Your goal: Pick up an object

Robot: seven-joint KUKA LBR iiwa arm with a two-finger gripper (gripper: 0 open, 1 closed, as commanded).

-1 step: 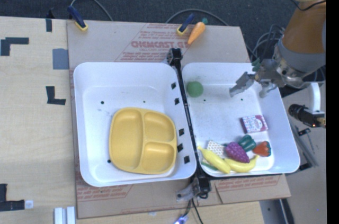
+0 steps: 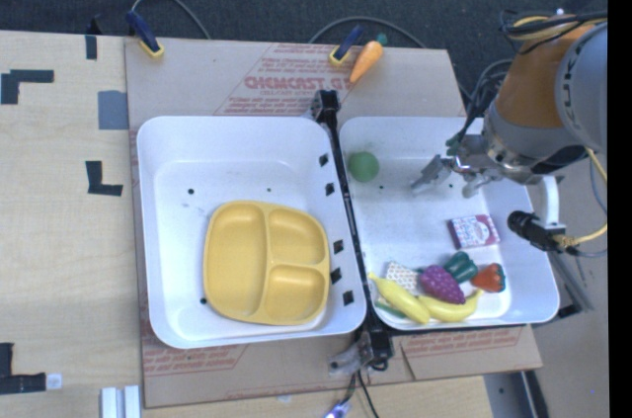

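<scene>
We see our tool (image 2: 441,172) spread and empty, hanging over the far middle of the right bin (image 2: 395,134). The ball (image 2: 363,166) lies just to its left; the other toys, such as the box (image 2: 473,231), cluster nearer.

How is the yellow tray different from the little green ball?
The yellow tray is wide, flat and split into three compartments; the green ball is small and round. The tray lies in the left bin, the ball in the right bin near the divider. The ball sits nearer the gripper than the tray. Both rest on a white bin floor.
</scene>
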